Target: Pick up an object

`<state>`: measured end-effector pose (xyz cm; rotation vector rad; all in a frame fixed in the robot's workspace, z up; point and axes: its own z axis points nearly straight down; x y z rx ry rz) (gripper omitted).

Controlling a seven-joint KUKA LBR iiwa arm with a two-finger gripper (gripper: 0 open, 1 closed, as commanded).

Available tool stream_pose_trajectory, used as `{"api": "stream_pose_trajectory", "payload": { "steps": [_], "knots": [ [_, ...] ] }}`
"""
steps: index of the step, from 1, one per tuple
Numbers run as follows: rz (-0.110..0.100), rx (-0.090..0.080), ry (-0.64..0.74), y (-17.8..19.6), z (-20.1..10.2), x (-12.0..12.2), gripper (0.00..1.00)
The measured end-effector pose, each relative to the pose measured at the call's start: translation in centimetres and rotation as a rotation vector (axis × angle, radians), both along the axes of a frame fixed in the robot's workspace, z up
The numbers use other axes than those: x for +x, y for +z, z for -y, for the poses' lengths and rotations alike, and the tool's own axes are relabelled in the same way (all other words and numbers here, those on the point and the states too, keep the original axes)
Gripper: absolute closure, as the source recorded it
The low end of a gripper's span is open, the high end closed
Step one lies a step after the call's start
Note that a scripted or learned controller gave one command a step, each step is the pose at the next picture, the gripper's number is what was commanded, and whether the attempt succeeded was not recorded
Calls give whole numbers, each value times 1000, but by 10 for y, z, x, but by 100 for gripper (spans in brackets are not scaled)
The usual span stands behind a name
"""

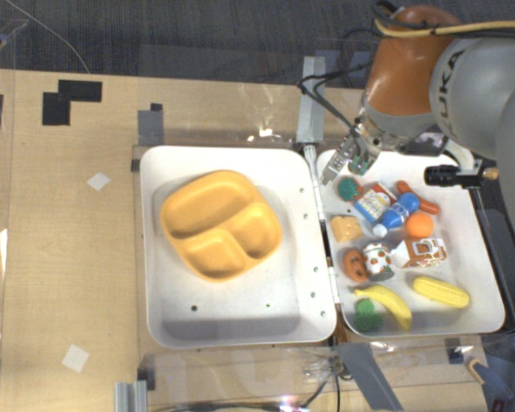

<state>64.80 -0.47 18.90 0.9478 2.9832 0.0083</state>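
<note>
My gripper hangs over the far left corner of the right bin, just above a small green toy. Nothing shows in its grasp. The bin holds several toy foods: a blue and white carton, a blue bottle, an orange ball, a tan bread piece, a brown donut, a banana and a corn cob.
A yellow divided plate lies in the left bin. The ridge between the two bins runs just left of the gripper. The grey arm with its orange band reaches in from the upper right, with cables around it.
</note>
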Motion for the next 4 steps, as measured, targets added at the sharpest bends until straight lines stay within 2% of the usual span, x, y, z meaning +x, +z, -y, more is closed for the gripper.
{"api": "stream_pose_trajectory", "payload": {
  "steps": [1,2,4],
  "knots": [
    [-5,-2,42,-3,-20,-10,100],
    [-5,-2,42,-2,-20,-10,0],
    [-5,-2,42,-2,-20,-10,0]
  ]
}}
